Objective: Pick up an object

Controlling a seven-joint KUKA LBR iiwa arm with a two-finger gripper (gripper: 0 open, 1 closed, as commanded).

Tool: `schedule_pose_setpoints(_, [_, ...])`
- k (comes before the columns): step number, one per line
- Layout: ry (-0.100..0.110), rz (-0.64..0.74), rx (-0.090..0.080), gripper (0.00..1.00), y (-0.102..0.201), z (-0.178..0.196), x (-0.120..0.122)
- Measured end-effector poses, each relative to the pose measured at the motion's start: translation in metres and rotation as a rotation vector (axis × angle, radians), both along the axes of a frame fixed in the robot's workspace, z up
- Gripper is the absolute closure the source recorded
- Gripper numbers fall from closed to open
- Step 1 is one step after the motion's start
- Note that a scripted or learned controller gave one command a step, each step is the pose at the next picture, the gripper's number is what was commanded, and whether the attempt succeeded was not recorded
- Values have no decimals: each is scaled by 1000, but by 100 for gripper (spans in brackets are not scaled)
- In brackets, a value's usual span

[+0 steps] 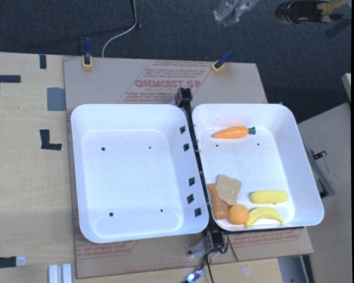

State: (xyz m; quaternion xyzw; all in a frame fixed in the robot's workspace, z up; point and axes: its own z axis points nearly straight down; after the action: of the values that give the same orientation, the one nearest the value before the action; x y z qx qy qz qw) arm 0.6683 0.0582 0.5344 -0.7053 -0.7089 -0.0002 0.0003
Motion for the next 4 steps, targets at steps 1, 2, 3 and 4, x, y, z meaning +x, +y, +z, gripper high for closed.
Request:
schedule_pose_setpoints(1, [0,1,0,100,54,0,0])
schedule_pose_setpoints(2, [1,3,1,100,132,-1,-1])
schedule_pose_setpoints(3, [1,0,0,100,178,-1,-1])
schedule_pose_setpoints(4, [1,0,-2,100,177,10,0])
